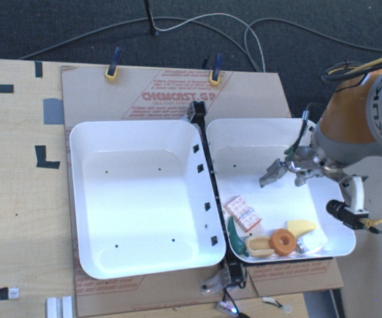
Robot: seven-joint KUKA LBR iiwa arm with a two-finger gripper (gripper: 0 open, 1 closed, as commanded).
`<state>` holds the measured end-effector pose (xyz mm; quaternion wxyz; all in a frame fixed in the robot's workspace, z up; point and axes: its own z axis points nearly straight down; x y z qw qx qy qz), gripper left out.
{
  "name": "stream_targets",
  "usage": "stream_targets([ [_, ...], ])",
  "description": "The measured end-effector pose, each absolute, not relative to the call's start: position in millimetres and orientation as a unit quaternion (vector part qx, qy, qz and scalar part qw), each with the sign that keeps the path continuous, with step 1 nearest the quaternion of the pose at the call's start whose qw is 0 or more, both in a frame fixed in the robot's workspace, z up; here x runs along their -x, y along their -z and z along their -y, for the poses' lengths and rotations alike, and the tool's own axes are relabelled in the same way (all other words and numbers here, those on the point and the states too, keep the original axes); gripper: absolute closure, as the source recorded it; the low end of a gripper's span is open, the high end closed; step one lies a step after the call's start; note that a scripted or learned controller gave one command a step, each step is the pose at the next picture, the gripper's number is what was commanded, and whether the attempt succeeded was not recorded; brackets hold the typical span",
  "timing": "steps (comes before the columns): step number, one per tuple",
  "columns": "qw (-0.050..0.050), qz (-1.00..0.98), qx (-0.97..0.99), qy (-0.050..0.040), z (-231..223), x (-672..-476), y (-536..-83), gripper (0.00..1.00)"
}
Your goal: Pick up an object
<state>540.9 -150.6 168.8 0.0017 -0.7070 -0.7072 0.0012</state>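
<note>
Gripper (pixel 275 174) over right bin (pixel 257 134) — metal fingers spread, nothing between. Objects clustered at bin's near edge: orange ring (pixel 283 242), yellow wedge (pixel 301 228), tan oval (pixel 259 246), printed red-white packet (pixel 243 212).

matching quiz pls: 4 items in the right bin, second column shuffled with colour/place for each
Items:
1. ring-shaped piece
2. small carton
3. wedge-shaped piece
4. gripper

Descriptions:
A. yellow, just right of and above the ring
B. orange, near the bin's front wall
C. grey, over the bare middle of the right bin, apart from the pile
D. white with red print, left part of the pile, close to the divider between bins

Pairs: 1-B, 2-D, 3-A, 4-C
</note>
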Motion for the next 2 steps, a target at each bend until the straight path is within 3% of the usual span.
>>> stream_targets([
  [1, 0.003, 0.707, 0.707, -0.0018, 157.1, -542.3, -108.8, 0.0],
  [2, 0.0, 0.707, 0.707, -0.0002, 157.0, -543.9, -121.8, 1.0],
])
